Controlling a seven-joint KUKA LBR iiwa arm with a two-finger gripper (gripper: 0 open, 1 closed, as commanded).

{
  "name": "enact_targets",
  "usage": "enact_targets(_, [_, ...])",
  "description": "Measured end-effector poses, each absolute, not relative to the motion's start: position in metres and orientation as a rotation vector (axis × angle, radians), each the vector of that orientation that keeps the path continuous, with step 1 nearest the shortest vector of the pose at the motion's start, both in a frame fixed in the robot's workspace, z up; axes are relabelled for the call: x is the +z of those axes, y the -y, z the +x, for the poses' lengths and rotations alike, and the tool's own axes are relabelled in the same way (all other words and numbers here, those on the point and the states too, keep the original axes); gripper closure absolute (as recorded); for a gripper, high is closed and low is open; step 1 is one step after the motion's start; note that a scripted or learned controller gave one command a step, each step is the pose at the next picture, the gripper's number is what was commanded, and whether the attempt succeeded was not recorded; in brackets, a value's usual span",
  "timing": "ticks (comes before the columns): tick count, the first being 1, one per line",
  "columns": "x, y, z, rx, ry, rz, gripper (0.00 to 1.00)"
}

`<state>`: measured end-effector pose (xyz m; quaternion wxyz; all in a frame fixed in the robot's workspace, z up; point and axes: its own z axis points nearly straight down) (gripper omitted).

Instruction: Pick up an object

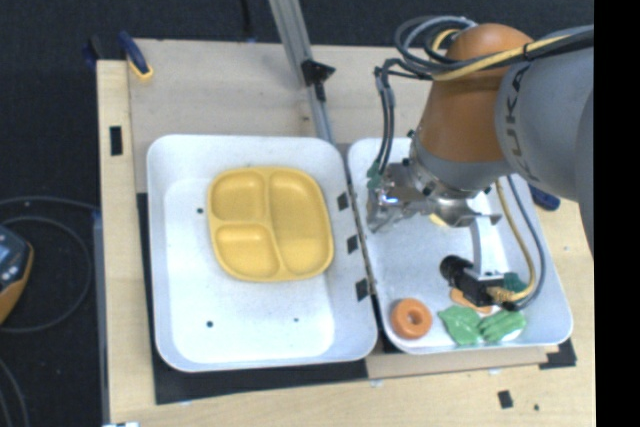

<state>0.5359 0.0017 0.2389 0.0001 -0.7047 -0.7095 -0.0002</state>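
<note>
Here, seen from the camera above, my gripper (385, 203) hangs low in the right-hand shallow white bin (420, 260), close to that bin's left wall. Whether it is open or closed I cannot tell. A small orange ring-shaped piece (410, 317) lies at the bin's near edge, apart from my gripper. Just beside it, to the right, lies a lumpy green plastic piece (482, 325). In the left-hand white bin (250, 320), a yellow plastic plate with three compartments (270, 222) lies flat near the middle.
</note>
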Motion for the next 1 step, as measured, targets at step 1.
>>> enact_targets(1, [0.2471, -0.0505, 0.5256, -0.004, 2.231, -2.212, 1.00])
